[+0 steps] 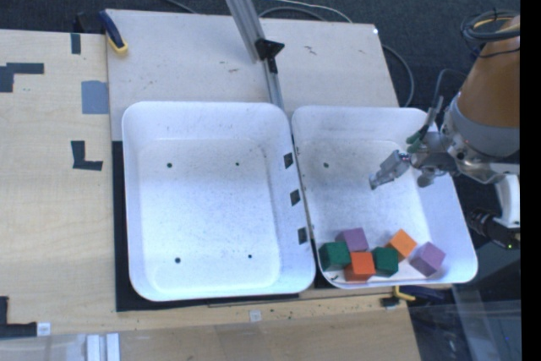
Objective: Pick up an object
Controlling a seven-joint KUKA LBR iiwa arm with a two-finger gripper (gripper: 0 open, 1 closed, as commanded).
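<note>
Several small blocks lie along the near edge of the right bin [338, 139]: a dark green one [336, 254], a purple one [354, 238], an orange-red one [363, 265], another green one [386, 259], an orange one [403, 243] and a light purple one [428, 258]. My gripper [387, 168] hangs over the middle of the right bin, above and behind the blocks, pointing left. Nothing shows between its fingers. The grey arm with its orange band [494, 84] enters from the right.
The left bin [135, 182] sits beside the right one on the wooden bench. A slanted metal pole [241, 4] runs from the top down to the bins' shared edge. Cables lie on the dark floor behind. A blue-and-yellow clamp [112, 31] sits at the back left.
</note>
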